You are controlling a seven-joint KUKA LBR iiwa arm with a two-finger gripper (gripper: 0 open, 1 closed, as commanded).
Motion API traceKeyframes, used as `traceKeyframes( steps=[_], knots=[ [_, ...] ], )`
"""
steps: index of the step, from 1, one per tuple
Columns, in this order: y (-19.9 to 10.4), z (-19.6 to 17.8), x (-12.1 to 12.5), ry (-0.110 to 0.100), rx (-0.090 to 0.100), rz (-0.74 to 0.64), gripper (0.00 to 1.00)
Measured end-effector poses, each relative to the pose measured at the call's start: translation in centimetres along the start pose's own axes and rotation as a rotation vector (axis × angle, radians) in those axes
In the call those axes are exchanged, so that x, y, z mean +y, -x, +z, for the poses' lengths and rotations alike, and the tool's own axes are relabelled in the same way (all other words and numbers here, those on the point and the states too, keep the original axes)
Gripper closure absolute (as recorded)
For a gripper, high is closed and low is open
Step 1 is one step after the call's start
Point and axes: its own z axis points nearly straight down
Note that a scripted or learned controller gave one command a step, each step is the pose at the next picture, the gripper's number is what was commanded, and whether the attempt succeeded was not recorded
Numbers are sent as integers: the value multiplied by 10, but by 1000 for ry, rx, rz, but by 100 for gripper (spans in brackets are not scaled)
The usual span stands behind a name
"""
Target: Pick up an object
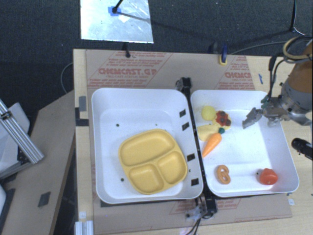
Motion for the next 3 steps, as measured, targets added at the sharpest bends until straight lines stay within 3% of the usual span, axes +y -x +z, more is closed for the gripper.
traceKeyframes(
  steps=[1,3],
  knots=[
    [0,-6,3,11,-2,-3,0],
    [10,82,0,8,-2,0,0]
  ],
)
